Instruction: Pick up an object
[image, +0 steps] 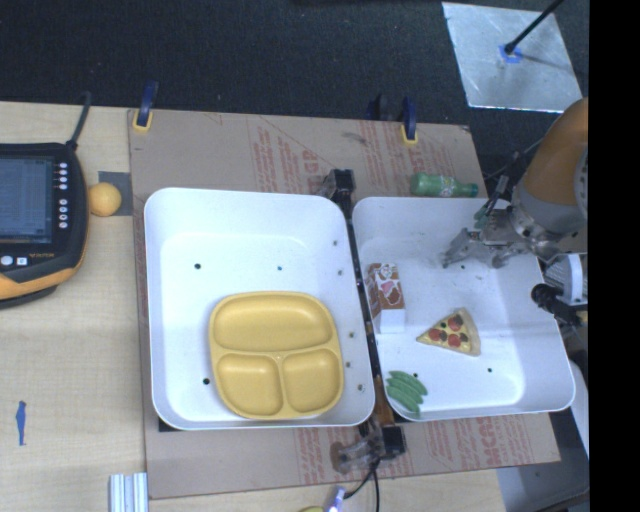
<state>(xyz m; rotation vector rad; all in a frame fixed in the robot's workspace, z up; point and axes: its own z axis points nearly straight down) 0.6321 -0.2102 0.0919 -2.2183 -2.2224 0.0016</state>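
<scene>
1. Tool hangs over the back part of the right bin, near its far right corner; fingers splayed apart, nothing between them.
2. Arm comes in from the right edge, orange band above the grey wrist.
3. Pizza slice toy lies flat on the right bin floor, in front of the tool and apart from it, point aimed left.
4. Small box with a red picture lies against the right bin's left wall, left of the pizza slice.
5. Green leafy toy sits in the right bin's front left corner, partly up on the rim.
6. Left bin touches the right bin side by side; a yellow divided plate rests in its front half, three compartments, all bare.
7. Green bottle lies on its side on the cardboard just behind the right bin.
8. Cardboard sheet under both bins, clamped at the back edge.
9. Tabletop to the left carries a handheld control pad and an orange ball just beside it.
</scene>
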